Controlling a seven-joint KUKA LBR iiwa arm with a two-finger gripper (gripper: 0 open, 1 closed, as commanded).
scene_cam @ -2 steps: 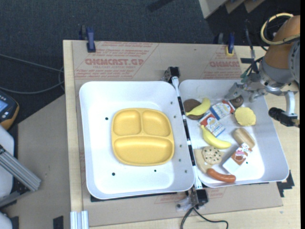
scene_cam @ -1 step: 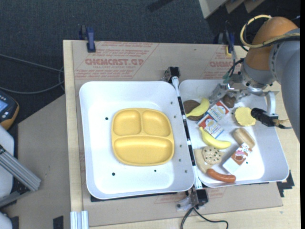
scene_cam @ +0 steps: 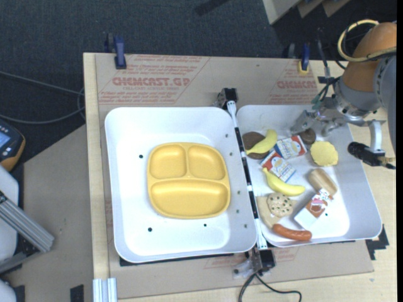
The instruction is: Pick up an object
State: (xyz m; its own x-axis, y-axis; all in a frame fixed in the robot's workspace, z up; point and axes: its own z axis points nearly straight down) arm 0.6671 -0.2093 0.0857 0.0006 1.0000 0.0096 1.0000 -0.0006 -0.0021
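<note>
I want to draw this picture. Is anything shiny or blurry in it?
In the camera view, the yellow plate has soft shiny patches on its rims, and the left white bin looks bright and evenly lit. The toy food is a bit fuzzy, and the arm at the right looks soft. Shadows are faint.

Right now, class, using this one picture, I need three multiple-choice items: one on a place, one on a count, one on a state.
1. Where is the yellow tray?
A. left bin
B. right bin
C. on the floor

2. How many bananas lie in the right bin?
A. none
B. two
C. five

3. How does the yellow tray sit?
A. flipped over
B. on its edge
C. flat, hollows up

Answers:
1 A: it sits within the left bin's walls.
2 B: two bananas show among the toy food.
3 C: three hollows face up.
</note>
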